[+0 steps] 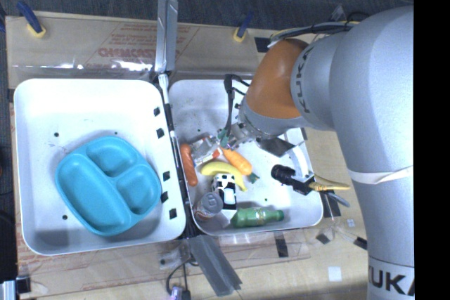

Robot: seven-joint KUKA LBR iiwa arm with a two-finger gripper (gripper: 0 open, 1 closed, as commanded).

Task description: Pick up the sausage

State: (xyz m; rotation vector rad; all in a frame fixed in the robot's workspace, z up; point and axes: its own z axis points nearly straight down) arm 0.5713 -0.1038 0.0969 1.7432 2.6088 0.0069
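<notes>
Reddish-orange and slender, the toy sausage (188, 164) lay against the left wall of the right-hand shallow white bin (198, 107), about halfway along that wall and running lengthwise with it. Just to its right sat a crumpled silvery wrapper (204, 147), then a yellow plastic banana (223, 171) touching an orange carrot-shaped piece (238, 161). A small black-and-white object (225, 186) and a grey round can (211, 205) crowded the bin's front-left corner, and a green plastic bottle (256, 216) lay on its side along the front edge.

The grey arm's two-finger gripper (230, 136) hung over the middle of that bin, nearer the carrot and banana than the sausage. The wrist blocked the view of it, so whether it was open or closed could not be told, and nothing could be seen in its grasp.

The approach seemed to be the step in hand. To do it well, the gripper needed to shift toward the left wall and close across the sausage's narrow width at its midpoint. The wall left little room on that side, and the wrapper could easily be caught too.
</notes>
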